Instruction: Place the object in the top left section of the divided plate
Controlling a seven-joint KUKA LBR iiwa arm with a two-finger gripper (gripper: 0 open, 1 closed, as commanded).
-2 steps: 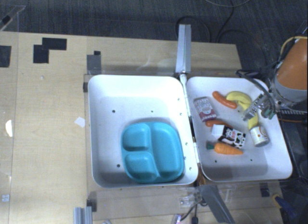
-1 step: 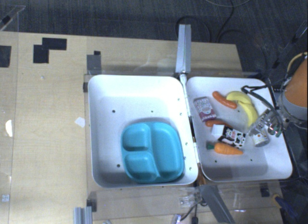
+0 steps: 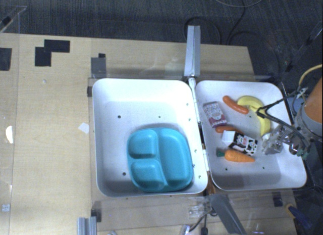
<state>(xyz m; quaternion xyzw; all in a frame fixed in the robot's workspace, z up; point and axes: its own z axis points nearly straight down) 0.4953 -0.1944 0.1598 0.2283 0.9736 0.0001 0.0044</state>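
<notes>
The carrot (image 3: 238, 156) lies low in the right bin (image 3: 252, 181), at about nine o'clock from the gripper (image 3: 275, 143) and near it, untouched. At the carrot's twelve o'clock sit a small dark packet (image 3: 246, 143), a hot dog (image 3: 235, 104) and a banana (image 3: 257, 111). The blue divided plate (image 3: 160, 159) rests in the left bin (image 3: 116, 107). The arm (image 3: 310, 112) enters from three o'clock; I cannot tell its grip.

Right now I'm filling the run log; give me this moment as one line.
stage: pre-grasp | end effector: over right bin, beside carrot | divided plate: left bin, nothing on it | holding: unclear
</notes>
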